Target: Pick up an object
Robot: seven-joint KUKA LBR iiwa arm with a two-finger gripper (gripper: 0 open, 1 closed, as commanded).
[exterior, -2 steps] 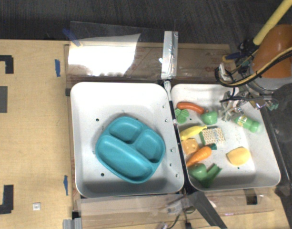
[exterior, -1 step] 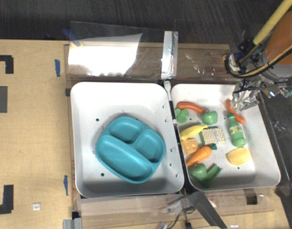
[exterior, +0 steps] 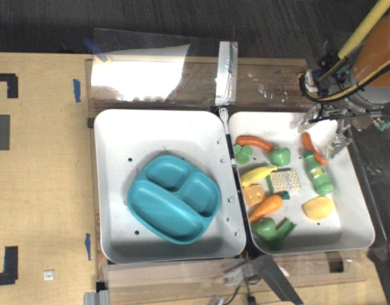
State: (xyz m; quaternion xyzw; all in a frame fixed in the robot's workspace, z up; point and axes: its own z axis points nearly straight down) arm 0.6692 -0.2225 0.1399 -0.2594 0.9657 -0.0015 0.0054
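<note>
The right bin (exterior: 360,224) holds several toy foods: an orange-red carrot (exterior: 252,143) with a green tip, a green pepper (exterior: 280,156), a yellow banana (exterior: 257,173), a speckled cracker (exterior: 285,182), another carrot (exterior: 266,205), a green vegetable (exterior: 274,229), a yellow lemon (exterior: 319,207) and a green bottle (exterior: 319,176). My gripper (exterior: 326,128) hangs over the bin's far right corner, open, with bare bin floor between its fingers. A small orange-red piece (exterior: 308,143) lies just beside its left finger, apart from the gap.
The left bin (exterior: 112,138) holds a teal divided plate (exterior: 174,197). Cables and the orange-banded arm (exterior: 373,49) come in from the upper right. A clear sheet and a strip of tape (exterior: 226,72) lie behind the bins. The cardboard bench (exterior: 35,170) extends left.
</note>
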